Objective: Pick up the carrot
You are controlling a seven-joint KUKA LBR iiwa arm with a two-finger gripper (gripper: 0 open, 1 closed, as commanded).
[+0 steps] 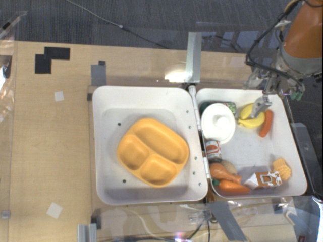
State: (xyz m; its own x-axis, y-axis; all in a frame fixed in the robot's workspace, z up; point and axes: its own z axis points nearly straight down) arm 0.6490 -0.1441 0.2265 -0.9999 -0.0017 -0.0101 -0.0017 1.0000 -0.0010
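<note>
Looking down on the table (60, 150), I see two white bins side by side: the left bin (103, 150) holds one yellow divided plate (153, 150), the right bin (292, 150) holds the clutter. The end effector (262, 105) hangs at the right bin's far edge, over one banana (251, 119); whether it is clenched or released I cannot tell, and nothing is visibly grasped. The carrot (233, 187) lies at the bin's near edge, well apart from the end effector, toward the camera and slightly left, its long axis running left to right. I count one carrot, one sausage (266, 123), one corn cob (282, 169), one white cup (218, 123).
</note>
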